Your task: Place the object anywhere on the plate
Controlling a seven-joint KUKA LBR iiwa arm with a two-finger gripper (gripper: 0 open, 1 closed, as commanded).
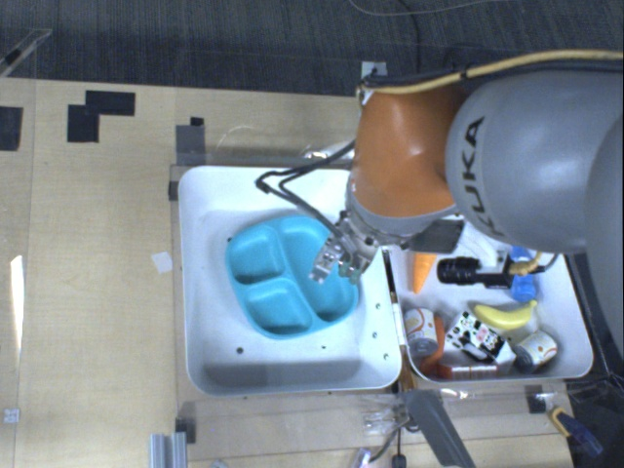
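Observation:
A blue plate [278, 276] with three compartments lies in the left white bin [210, 349]. My gripper [335, 261] hangs over the plate's right-hand compartment, just above its surface, at the end of the grey arm with the orange band [405, 154]. The arm hides the plate's upper right rim. I cannot make out any object at the gripper's tip.
The right bin [575, 359] holds several things: an orange carrot-like piece [421, 271], a black marker [473, 273], a banana [505, 313], a small blue item [524, 283], a can [421, 330] and a spotted box [474, 337]. A black cable [283, 188] loops over the left bin's far side.

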